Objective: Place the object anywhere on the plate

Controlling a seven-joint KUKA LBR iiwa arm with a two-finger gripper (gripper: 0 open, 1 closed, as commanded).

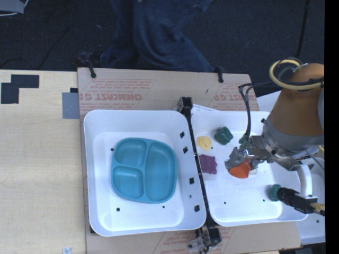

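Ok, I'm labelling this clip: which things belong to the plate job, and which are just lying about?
Job: gripper, orange object at the gripper (likely the one to move), blue plate in the left bin.
Lying about, right bin: yellow piece, green piece, purple piece.

The blue three-compartment plastic plate [143, 169] lies in the left white bin [101, 208]. In the right white bin [249, 205], a yellow round piece [204, 142] sits left of a dark green lump [223, 135]. A purple flat piece [207, 164] lies before the yellow one, and an orange-red lump [241, 172] lies right of it, beneath the hand [239, 161].
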